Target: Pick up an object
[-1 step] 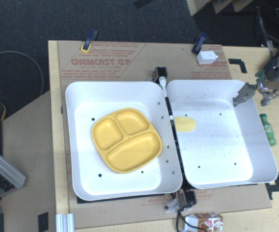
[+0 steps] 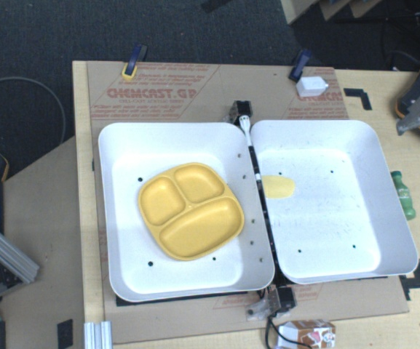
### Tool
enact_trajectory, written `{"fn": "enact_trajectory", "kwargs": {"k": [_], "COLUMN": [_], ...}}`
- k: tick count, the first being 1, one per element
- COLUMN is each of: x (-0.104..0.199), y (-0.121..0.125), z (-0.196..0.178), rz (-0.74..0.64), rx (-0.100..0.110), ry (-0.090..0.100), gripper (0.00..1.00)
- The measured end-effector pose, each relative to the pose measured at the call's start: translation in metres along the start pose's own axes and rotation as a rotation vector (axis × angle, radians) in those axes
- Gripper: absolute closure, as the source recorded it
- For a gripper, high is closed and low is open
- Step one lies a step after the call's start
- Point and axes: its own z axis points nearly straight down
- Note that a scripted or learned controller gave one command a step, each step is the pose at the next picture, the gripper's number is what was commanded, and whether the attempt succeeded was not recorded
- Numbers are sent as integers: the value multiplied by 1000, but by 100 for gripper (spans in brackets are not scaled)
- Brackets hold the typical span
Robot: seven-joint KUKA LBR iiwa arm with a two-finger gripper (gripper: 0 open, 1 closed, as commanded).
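Here, two white bins on the bench, with the arm parked at the frame's right edge before any pick.

The left bin (image 2: 119, 195) holds a yellow divided plate (image 2: 190, 210), lying flat near the bin's centre with its long axis running from upper left to lower right of the frame. The right bin (image 2: 370, 195) holds a small pale yellow piece (image 2: 277, 187) close to its left wall, just beside the seam between the bins. The gripper (image 2: 415, 109) sits at the upper right of the frame, outside the right bin's far corner and well apart from both objects; whether it is apart or together cannot be told at this angle. Both candidates lie to the left of and below the gripper in the frame, the small piece being the nearer, so the coming reach would likely run leftward across the right bin.
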Motion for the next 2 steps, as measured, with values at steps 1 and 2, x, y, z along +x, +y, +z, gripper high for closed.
{"fn": "enact_trajectory", "kwargs": {"k": [1, 2], "x": [45, 43], "y": [-29, -28], "z": [-115, -118], "rz": [-1, 1], "rx": [3, 14], "ry": [3, 2], "gripper": [0, 100]}}
